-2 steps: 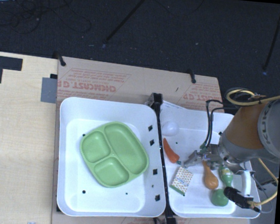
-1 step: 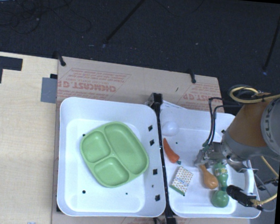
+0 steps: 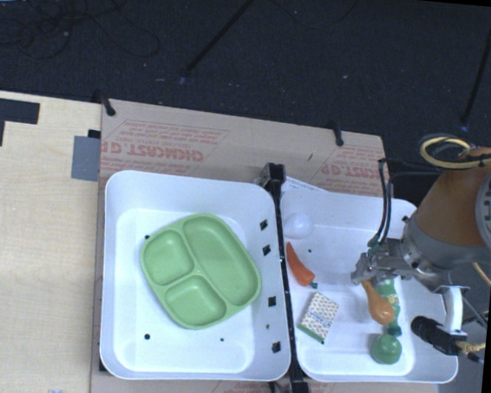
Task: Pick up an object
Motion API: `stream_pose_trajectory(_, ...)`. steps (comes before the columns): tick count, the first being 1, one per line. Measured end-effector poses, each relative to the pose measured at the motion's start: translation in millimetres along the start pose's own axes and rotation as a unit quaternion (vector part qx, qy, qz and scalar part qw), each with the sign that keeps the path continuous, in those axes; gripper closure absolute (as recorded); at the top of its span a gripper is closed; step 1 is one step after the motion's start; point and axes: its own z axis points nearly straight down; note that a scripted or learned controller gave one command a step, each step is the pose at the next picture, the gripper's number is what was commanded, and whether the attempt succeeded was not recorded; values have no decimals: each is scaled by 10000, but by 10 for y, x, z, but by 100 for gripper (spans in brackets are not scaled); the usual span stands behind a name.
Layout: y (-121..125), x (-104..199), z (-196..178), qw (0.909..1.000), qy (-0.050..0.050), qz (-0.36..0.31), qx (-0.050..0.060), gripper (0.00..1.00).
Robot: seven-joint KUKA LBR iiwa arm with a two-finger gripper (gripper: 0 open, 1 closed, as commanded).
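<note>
Gripper (image 3: 378, 279) is hovering right over the orange toy (image 3: 381, 303) in the right bin (image 3: 340, 371), lining up a grab; can't tell its pincer state.

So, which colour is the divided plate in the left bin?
Light green plate, clearest in the camera view.

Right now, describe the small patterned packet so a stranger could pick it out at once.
Start at the right-hand white bin, the one the arm reaches into. Near its front left, just beside the black divider, lies the patterned packet, below the orange carrot-like piece. It is the only flat, rectangular item there; its neighbours, the green ball and the orange bottle-like toy, are rounded.
</note>
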Motion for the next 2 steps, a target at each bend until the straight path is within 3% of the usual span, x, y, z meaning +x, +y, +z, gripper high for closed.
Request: stream_pose_trajectory(2,-20,13,-1177,10000,-4,-25,-7,100)
